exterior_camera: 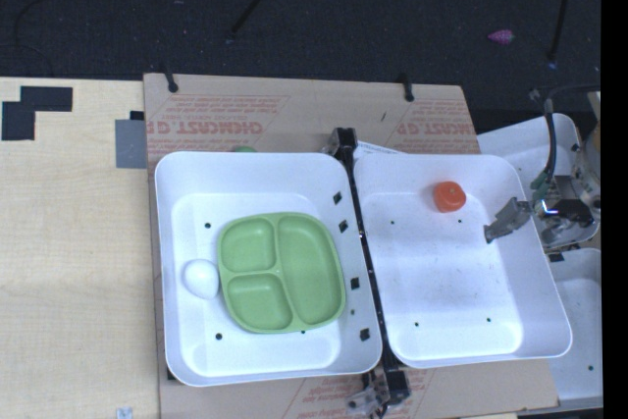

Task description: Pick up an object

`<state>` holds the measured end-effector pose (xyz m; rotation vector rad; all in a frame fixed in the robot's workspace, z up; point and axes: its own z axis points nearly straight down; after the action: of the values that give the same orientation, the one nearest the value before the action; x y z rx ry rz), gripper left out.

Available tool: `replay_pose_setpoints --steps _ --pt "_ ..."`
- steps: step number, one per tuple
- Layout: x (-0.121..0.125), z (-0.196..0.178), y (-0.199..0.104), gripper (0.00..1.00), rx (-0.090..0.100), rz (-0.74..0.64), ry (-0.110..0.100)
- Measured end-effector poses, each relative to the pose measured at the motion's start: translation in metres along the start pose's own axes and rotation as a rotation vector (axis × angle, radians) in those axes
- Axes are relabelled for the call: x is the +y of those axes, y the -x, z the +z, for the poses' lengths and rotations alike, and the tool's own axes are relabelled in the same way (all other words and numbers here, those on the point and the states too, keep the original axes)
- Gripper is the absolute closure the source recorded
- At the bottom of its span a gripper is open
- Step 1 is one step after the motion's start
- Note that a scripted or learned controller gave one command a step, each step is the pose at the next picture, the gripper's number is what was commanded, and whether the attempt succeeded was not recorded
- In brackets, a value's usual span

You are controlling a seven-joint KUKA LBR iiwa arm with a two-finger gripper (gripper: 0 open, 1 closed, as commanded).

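The left bin [177, 201], smooth white plastic, holds a glossy green three-section tray [281, 271] with a white ball [201, 278] touching the tray's left edge. The right bin [549, 309] holds a small round orange cap [449, 196] near its far wall. The end effector [510, 219] sits at that bin's right rim, right of the cap and apart from it; whether it is open or closed, I cannot tell.
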<state>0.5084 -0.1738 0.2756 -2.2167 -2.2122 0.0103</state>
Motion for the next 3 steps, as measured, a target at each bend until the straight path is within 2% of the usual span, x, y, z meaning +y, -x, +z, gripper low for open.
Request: replay_pose_setpoints --steps 1,2,3 --pt "0.002 -0.005 0.0 0.0 -0.003 -0.002 0.011" --pt "-0.002 0.043 -0.008 0.0 0.0 -0.002 0.005" --pt "0.0 0.106 -0.013 0.0 0.001 -0.002 0.003"
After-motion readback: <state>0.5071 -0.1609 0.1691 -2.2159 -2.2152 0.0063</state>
